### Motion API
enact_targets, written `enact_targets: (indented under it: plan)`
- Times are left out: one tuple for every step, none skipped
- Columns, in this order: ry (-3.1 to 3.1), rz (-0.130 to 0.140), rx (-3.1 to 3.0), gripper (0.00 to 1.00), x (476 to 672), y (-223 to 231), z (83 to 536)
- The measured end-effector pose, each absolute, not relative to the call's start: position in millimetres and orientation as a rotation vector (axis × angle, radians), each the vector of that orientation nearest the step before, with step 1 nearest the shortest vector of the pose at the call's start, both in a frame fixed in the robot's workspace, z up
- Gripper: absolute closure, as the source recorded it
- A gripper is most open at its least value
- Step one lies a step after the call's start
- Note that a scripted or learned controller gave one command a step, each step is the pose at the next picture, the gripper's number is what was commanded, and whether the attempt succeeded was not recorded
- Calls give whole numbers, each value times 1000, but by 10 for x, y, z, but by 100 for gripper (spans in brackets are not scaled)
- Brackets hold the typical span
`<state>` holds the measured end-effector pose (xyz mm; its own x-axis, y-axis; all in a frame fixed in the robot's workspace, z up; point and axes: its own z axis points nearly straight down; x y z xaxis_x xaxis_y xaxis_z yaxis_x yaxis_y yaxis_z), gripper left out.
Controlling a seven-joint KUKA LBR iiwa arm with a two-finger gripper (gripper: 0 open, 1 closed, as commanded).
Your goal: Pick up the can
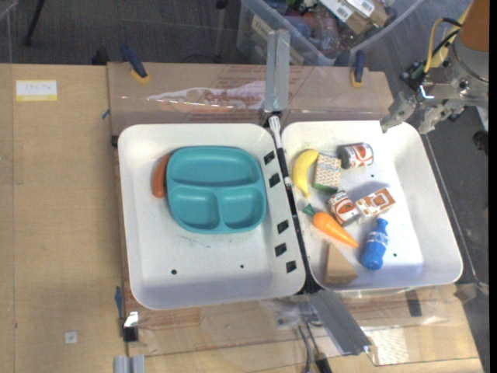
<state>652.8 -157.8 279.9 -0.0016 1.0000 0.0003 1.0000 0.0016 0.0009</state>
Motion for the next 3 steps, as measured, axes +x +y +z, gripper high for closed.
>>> enact_targets:
  plan:
    - [2364,2,2068,0,6675,-1376,1332]
    - [2426,16,1970,0,6468,-984,961]
    - [2325,21,2092,0,5516,-1197,946]
